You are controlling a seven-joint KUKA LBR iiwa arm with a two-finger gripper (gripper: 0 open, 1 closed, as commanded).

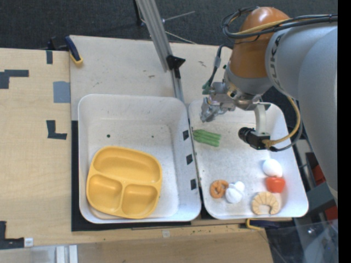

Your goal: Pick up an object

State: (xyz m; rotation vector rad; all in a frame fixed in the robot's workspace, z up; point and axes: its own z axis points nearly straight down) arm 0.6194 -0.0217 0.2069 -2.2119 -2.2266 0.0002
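The gripper (210, 114) hangs at the far end of the right bin (290, 199), pointing down, just beyond a green bean (207, 137) that lies flat on the bin floor. Whether the gripper is wide or narrow cannot be told from this slanted view, and nothing can be seen held in it. The bean is the nearest thing to it, lying close beneath and slightly nearer the camera, apart from the metal as far as one can judge. Taking the bean as the landmark: to its right, by the bin's right wall, sits a black cable fitting on the arm (258, 64), whose grey body with its orange band fills the upper right. Nearer the camera than the bean, along the bin's near edge, lie a small pretzel (219, 188), a white garlic bulb (235, 193) touching it, and a croissant (266, 203); a white egg (272, 167) and a red tomato (276, 184) sit to the right of these. To the left of the bean, across the divide, the left bin (131, 111) holds a yellow divided plate (125, 182) in its near corner. As for progress, the pick appears not yet made: every object lies on a bin floor, and the bean looks the likely target. Left to do, by my reading, are the descent, the closing and the lift.
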